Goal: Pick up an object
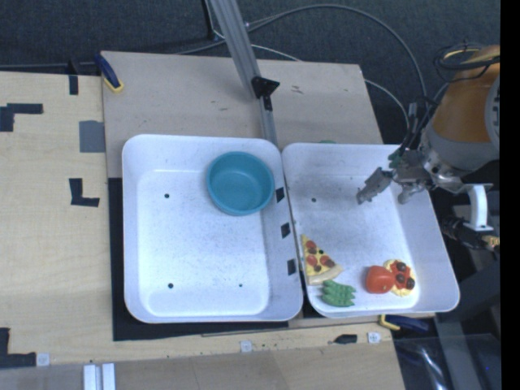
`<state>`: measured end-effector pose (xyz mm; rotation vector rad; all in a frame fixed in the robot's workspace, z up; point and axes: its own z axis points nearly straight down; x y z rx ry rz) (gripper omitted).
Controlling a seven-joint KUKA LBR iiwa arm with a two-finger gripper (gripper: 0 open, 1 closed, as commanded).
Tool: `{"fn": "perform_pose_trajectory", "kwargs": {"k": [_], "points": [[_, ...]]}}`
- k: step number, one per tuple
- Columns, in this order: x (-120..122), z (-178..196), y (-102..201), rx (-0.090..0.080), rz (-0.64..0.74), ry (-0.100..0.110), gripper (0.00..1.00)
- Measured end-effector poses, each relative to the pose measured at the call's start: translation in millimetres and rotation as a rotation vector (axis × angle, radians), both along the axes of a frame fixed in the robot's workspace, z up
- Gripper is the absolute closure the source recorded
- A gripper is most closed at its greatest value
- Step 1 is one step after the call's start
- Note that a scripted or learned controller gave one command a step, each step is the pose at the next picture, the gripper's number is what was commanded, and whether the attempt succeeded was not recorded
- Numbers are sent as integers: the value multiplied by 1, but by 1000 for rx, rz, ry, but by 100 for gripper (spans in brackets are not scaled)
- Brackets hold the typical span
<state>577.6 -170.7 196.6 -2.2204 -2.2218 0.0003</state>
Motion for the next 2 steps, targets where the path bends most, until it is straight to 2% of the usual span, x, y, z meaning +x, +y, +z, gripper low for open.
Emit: {"fn": "perform_pose_trajectory", "kwargs": {"k": [1, 2], "points": [[-11, -55, 1, 1, 0, 5, 0], [-12, -107, 1, 0, 0, 3, 0]]}}
